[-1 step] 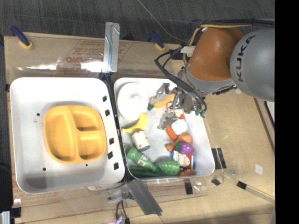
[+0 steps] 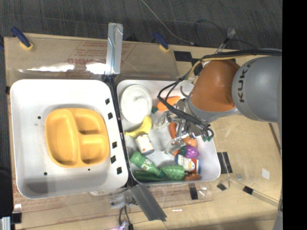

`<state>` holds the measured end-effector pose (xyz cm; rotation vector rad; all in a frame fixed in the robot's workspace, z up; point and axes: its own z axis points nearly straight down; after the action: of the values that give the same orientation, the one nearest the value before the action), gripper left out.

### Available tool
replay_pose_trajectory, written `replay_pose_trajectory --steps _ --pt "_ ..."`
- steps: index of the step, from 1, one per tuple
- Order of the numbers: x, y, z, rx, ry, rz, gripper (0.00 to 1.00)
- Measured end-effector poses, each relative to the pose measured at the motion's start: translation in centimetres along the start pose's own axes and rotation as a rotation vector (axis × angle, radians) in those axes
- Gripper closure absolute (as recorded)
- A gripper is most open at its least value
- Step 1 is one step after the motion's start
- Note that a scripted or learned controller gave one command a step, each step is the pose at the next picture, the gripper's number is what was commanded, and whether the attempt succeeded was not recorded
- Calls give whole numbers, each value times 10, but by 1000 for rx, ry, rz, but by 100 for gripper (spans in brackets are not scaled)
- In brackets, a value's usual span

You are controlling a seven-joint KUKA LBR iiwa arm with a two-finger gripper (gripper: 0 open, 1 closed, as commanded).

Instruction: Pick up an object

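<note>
A grey KUKA arm with an orange band reaches in from the right over the counter, its pincer lowered among the toys heaped in the right-hand white bin; whether the pincer is parted or clenched cannot be told here, since cables and the wrist crowd the view. The likeliest candidates for a pick lie just toward the near edge of the bin from the pincer: a purple toy and a small bottle with a red and white label, both touching or nearly touching the metal tip. Further on the left sit a yellow banana-like piece, a small white can and a white round lid, while green vegetable toys run along the bin's near wall, their long axis roughly parallel to that wall. The left bin holds a yellow divided tray, well apart from the arm. Judging by the layout, the nearest grasp is straight down or slightly toward the near wall, not leftward
</note>
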<state>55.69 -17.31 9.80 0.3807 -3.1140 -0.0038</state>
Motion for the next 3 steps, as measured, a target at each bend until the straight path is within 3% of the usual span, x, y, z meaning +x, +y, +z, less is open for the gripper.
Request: replay_pose_trajectory --steps 1,2,3 --pt "-4 1 -13 3 -6 -8 100" --pt "-99 -28 -119 9 -16 46 100" --pt "-97 -27 -115 5 -8 46 0"
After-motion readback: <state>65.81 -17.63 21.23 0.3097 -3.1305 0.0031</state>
